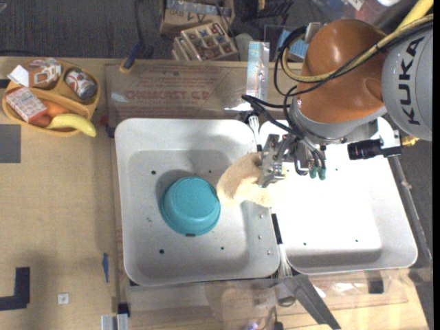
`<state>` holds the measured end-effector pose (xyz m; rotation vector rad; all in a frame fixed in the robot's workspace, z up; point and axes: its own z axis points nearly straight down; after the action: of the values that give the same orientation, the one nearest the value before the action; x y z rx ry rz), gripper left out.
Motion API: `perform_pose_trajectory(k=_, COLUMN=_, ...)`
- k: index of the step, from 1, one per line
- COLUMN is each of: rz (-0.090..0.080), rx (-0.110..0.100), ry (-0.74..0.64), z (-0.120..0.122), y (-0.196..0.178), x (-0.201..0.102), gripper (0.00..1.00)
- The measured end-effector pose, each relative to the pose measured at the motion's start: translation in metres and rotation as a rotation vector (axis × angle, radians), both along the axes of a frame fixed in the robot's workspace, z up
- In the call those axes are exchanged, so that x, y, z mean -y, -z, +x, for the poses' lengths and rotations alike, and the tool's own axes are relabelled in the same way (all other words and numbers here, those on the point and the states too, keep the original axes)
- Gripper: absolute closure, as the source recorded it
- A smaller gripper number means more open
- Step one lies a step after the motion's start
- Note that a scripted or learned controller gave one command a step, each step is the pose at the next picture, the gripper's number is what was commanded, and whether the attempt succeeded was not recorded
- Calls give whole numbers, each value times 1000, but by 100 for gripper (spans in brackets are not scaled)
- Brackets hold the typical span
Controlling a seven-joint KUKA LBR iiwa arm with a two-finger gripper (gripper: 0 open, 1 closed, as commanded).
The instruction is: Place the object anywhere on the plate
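A yellow tray sits far left on the bench, with a banana and some packets whose labels I can't make out. In the left bin, a teal plate lies face down, or so it looks; it could as well be a bowl, domed and plain. Just right of it, near the bin's right wall, there's the object: pale tan, flat, floppy, a cloth or a soft flatbread, hard to say which. Its right edge is hidden under the gripper. The fingers are down on that edge, and the metal there is a blur, so whether they're pinching it or spread I cannot tell. The arm swells in from the right, cut off by the frame, and covers the far-left corner of the right bin.
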<state>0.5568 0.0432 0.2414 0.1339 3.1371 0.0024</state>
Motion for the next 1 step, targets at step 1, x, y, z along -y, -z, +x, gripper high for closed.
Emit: perform_pose_trajectory(k=1, rz=0, rx=0, ry=-82, z=-25, y=-3, x=-36, gripper=100)
